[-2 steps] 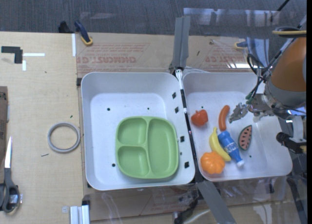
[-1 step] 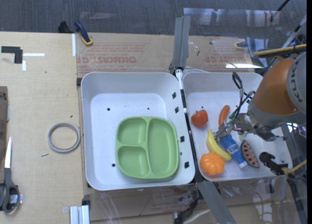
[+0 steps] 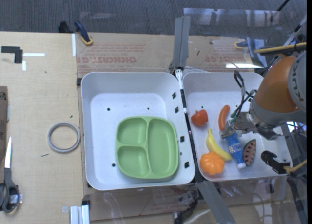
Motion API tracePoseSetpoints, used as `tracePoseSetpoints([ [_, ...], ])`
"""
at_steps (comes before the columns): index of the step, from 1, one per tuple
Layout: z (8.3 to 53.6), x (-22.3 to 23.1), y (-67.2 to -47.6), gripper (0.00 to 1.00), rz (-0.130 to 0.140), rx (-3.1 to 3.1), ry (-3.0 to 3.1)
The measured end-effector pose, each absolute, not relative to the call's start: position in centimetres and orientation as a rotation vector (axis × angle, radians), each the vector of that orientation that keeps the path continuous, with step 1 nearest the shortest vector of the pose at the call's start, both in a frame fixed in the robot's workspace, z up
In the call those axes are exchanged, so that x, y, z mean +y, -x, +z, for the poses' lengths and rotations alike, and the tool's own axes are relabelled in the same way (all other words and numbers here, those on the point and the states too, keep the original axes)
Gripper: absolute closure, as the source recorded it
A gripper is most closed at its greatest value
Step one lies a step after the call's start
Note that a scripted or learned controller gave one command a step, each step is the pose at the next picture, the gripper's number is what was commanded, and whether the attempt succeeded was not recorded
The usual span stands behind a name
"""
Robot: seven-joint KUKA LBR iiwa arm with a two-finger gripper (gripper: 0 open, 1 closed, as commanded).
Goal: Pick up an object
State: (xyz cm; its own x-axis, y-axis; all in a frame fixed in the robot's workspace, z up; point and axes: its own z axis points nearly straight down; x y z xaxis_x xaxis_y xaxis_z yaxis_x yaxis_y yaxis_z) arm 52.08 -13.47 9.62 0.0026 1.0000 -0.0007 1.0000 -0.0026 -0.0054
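gripper down among the toys, no lift to be seen yet

the gripper (image 3: 229,129) is low in the right bin (image 3: 214,82), its tip among the toy food at that bin's centre. it sits just above the blue bottle (image 3: 235,151) and beside the lower end of the orange carrot-like piece (image 3: 223,116), with the banana (image 3: 216,145) just to its left. the wrist hides the tip, so i cannot tell how the fingers stand, nor whether anything is between them.

nothing looks lifted: the blue bottle, the banana, the small orange pumpkin (image 3: 212,164), the red pepper (image 3: 199,117) and the watermelon slice (image 3: 249,152) all appear to lie on the bin floor. the likeliest target, judging by where the tip sits, is the blue bottle or the carrot-like piece, though i cannot say which.

so the approach and descent look done; a secure grasp and the lift are, as far as can be judged, still to come. the clutter here makes a clean pinch on one item doubtful.

the left bin (image 3: 97,86) holds a green divided plate (image 3: 147,146), well apart from the arm.
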Motion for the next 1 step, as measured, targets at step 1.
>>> tracePoseSetpoints([
  [1,18.87,-5.63,-60.48,1.0,0.007,-2.224,2.216],
])
